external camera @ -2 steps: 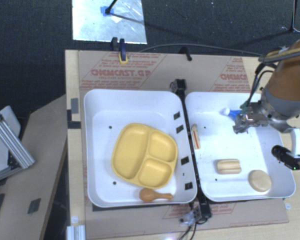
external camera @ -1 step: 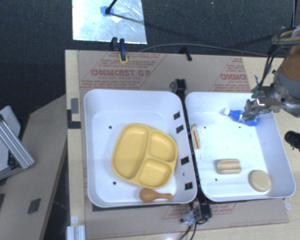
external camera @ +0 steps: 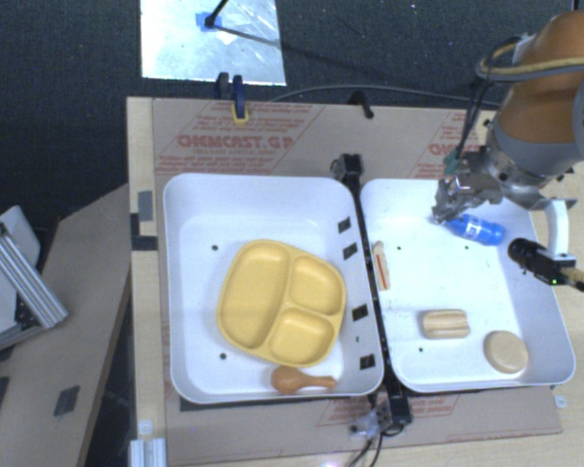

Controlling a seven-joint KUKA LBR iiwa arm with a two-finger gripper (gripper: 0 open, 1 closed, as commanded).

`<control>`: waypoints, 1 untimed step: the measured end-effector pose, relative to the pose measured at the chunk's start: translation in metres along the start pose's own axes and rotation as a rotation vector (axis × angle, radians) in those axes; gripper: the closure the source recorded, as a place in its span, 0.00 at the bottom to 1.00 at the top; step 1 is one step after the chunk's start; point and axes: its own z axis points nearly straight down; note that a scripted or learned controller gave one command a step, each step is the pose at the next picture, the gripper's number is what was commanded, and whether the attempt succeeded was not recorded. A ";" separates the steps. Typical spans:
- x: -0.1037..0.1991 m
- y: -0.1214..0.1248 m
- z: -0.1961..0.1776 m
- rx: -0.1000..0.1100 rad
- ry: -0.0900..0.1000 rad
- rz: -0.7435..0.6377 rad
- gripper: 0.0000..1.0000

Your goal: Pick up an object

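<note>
Two bins sit side by side; the left bin holds a tray with a drumstick before it; the right bin holds a bottle behind, a roll and cookie in front.

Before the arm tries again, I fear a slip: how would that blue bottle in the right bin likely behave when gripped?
The blue bottle lies on its side beside the pincer, so its rounded body would probably roll if nudged. It looks like small, smooth plastic, likely light and a bit slippery. It rests near the right bin's far wall, which may stop it.
</note>
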 end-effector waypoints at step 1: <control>0.054 0.010 -0.004 0.001 0.000 0.000 1.00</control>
